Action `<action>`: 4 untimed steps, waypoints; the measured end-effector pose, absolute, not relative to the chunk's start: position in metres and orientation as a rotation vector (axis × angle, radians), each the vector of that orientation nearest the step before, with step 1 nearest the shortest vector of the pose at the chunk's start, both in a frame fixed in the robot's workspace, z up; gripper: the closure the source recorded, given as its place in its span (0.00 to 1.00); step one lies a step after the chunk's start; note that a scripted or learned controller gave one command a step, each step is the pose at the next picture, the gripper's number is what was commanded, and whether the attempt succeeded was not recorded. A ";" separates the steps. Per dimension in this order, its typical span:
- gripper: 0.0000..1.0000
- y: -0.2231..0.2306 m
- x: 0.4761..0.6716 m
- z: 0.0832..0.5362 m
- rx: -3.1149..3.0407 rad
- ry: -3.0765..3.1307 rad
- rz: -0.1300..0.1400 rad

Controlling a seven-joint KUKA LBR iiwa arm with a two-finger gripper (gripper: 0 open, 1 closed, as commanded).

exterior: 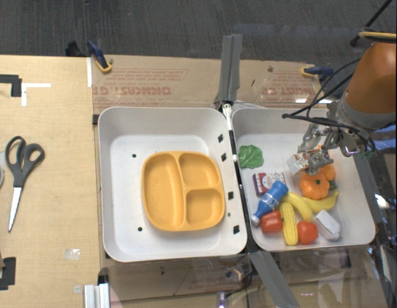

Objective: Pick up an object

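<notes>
The right bin (362, 191) holds a heap of toy food. An orange pumpkin (315, 186) lies on a yellow banana (310, 205), with a corn cob (289, 223), two red tomatoes (271, 222) and a white block (328, 224) in front. A blue bottle (270, 201), a red and white packet (260, 183) and a green leaf (250, 156) lie further left. My gripper (313, 151) hangs low over the bin's back right part, just above the pumpkin. A small pale object (299, 163) sits by its tip; whether they touch is unclear.
The left bin (115, 172) holds a yellow divided plate (184, 190). Scissors (18, 172) lie on the wooden bench far left. Cables (313, 108) trail from the arm's wrist over the right bin's back edge.
</notes>
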State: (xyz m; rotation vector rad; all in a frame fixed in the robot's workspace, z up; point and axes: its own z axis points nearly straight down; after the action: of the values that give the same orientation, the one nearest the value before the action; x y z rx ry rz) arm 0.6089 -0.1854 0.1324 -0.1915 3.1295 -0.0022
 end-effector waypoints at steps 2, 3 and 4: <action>1.00 -0.191 0.565 0.167 -0.138 3.136 0.001; 1.00 -0.164 0.526 0.267 0.126 3.135 0.000; 1.00 -0.114 0.484 0.138 0.101 3.136 -0.001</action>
State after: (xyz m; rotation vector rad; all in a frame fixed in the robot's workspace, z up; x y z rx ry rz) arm 0.4843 -0.1143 0.1381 0.1011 3.1362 -0.0008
